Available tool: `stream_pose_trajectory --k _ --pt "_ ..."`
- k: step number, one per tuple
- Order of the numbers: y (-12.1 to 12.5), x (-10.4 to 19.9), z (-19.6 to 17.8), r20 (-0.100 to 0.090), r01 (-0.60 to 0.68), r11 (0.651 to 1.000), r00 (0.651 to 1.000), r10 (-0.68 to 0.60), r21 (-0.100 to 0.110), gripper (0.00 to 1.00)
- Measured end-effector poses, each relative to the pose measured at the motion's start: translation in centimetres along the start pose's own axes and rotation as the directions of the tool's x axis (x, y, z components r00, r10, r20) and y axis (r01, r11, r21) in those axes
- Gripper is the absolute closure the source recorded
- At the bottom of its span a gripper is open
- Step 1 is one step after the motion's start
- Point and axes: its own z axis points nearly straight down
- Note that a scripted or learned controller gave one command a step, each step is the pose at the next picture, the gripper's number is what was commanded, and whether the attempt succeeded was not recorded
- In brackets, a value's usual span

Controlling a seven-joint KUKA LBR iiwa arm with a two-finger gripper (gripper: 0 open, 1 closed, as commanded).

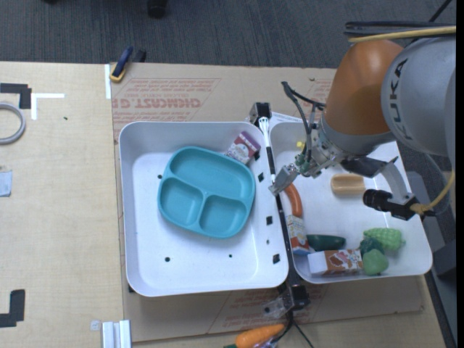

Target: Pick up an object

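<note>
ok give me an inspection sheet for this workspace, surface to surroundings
surface: two white bins side by side, left bin and right bin, on a cardboard sheet over the bench.
job's things: right bin holds an orange hot dog, tan bread piece, green toys, a small box.
clutter: teal divided plate and a small packet in the left bin.
grippers: gripper low by the bins' shared wall, above the hot dog.
cables: yellow cable over the arm.
surroundings: chair casters on carpet.
</note>
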Motion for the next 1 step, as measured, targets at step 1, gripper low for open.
stream_pose_trajectory --k 1 --pt "-1.63 0.10 -0.01 0.000 0.222 0.975 0.975 -0.222 0.000 0.00"
